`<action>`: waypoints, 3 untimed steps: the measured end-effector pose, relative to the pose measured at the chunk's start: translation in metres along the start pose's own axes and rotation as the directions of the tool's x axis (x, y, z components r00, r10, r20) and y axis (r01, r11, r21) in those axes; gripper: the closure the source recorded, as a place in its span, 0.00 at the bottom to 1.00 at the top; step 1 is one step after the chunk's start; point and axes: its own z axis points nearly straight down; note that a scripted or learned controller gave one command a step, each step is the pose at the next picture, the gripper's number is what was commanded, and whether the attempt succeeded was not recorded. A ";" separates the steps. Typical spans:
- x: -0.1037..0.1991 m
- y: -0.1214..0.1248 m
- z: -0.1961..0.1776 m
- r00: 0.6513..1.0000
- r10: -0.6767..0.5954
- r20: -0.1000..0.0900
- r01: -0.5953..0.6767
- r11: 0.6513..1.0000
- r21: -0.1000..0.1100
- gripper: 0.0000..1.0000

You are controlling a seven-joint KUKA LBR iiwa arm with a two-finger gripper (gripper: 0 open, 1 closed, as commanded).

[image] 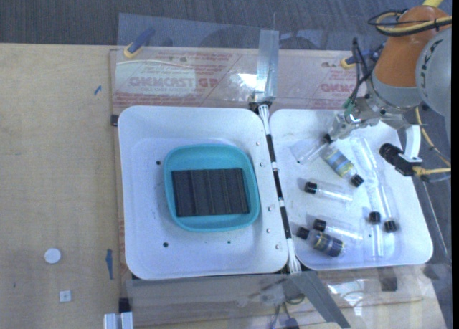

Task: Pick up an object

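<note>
Pincer (337, 132) low over right bin (416, 249), grip state unclear, vials (341, 163) beneath

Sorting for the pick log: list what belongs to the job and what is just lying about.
Job:
grey two-finger gripper
clear black-capped vials
labelled vial
right white bin

Lying about:
teal tray with dark slats
left white bin
small white disc

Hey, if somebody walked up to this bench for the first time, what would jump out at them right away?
Probably the teal tray with its dark ribbed insert, sitting in the middle of the left bin. Next, the arm's orange band at the upper right, with the end effector low over the far part of the right bin. Below it, clear black-capped vials lie scattered across that bin.
</note>
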 end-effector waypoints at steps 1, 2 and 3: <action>0.000 0.000 0.000 1.000 0.000 0.000 0.000 1.000 0.000 0.00; 0.022 -0.035 0.027 1.000 -0.011 0.005 0.011 1.000 0.008 0.00; 0.022 -0.034 0.015 1.000 -0.010 0.005 0.010 1.000 0.003 1.00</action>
